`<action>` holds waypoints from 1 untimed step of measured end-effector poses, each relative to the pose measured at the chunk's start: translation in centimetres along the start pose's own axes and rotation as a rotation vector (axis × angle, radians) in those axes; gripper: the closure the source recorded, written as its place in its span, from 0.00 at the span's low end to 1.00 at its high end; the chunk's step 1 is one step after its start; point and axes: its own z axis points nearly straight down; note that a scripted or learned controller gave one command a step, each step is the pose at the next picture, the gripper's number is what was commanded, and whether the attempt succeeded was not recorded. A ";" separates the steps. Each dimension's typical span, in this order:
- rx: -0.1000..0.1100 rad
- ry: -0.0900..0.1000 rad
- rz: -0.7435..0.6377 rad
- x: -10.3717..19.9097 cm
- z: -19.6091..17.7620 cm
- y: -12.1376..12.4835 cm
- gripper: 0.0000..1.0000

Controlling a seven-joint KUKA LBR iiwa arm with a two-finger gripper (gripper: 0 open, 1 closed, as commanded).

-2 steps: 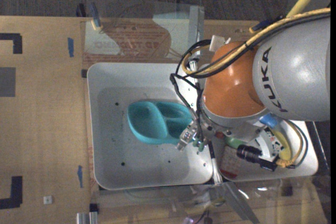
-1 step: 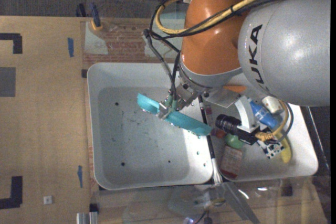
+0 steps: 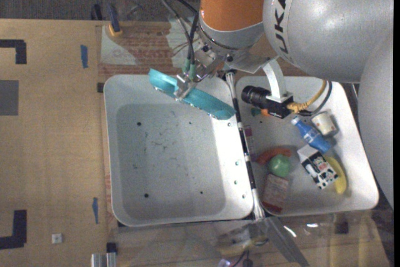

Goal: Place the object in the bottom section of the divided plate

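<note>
The pincer (image 3: 185, 85) is clamped on a teal plate (image 3: 190, 95), holding it tilted above the far rim of the left bin (image 3: 119, 153), just beside the divider between bins. Below it the left bin's floor lies open. The plate looks flat, glossy and long. The right bin (image 3: 359, 153) holds a green ball (image 3: 280, 164), a banana (image 3: 338, 176) and a blue bottle (image 3: 310, 134).

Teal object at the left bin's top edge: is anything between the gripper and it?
Nothing visible does. The gripper sits right at the middle of the teal object, over the top edge of the left bin. The other items, like the green one, lie apart in the right bin.
</note>
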 end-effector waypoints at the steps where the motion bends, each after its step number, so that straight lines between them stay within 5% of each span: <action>1: 0.003 0.001 0.060 2.9 2.4 -4.2 1.00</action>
